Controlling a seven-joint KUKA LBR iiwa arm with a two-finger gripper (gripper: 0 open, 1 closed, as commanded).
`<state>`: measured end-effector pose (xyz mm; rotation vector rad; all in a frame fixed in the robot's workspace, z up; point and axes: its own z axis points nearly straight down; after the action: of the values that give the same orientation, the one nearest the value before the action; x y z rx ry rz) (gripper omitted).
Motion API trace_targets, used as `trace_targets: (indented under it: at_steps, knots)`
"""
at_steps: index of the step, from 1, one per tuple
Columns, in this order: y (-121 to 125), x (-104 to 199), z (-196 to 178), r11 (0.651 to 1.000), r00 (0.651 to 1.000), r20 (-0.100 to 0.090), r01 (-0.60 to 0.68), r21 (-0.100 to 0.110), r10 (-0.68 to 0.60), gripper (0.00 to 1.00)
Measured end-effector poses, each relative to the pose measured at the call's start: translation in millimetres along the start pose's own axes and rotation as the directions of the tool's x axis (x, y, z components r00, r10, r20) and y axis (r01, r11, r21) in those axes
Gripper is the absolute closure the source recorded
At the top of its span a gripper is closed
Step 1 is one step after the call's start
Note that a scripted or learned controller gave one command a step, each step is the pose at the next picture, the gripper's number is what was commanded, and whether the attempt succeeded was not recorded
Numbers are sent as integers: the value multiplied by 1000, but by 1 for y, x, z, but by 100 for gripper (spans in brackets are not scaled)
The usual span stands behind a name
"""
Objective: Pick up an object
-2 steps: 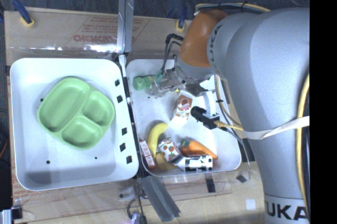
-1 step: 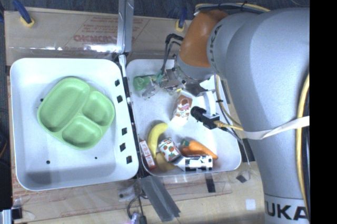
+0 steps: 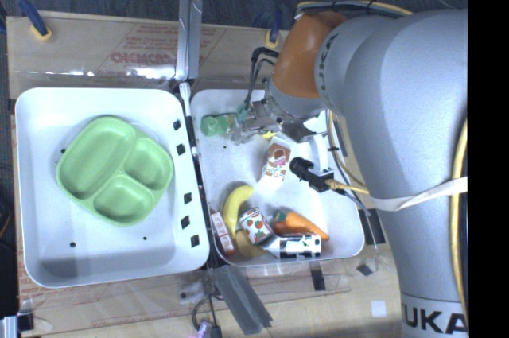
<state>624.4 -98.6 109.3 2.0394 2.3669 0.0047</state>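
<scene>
- Green object [image 3: 213,124] — small and translucent-looking, lying near the far left corner of the right bin [image 3: 208,169], close to that bin's left wall.
- Gripper [image 3: 248,122] — lowered into the far part of the right bin, just beside the green object on its right; whether the fingers are spread or closed cannot be told, and nothing is seen between them.
- Arm [image 3: 398,106] — grey with an orange band, covering the right bin's far right corner and right edge.
- Small carton [image 3: 277,163] — white with red print, about the middle of the right bin.
- Banana [image 3: 234,211] — yellow, curved, along the near left side of the right bin.
- Patterned box [image 3: 256,226] — white with red marks, just beside the banana.
- Carrot [image 3: 298,225] — orange, near the right bin's near edge, resting over a black-and-white carton [image 3: 298,246].
- Green plate [image 3: 116,169] — three compartments, in the middle of the left bin [image 3: 40,249].
</scene>
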Motion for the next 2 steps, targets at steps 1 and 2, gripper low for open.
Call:
trace_targets:
  at_steps: [1,2]
  knots:
    - [0,0,0,1000,1000,0,0,0,0,0]
    - [38,20,-82,983,983,-8,-184,16,184,0]
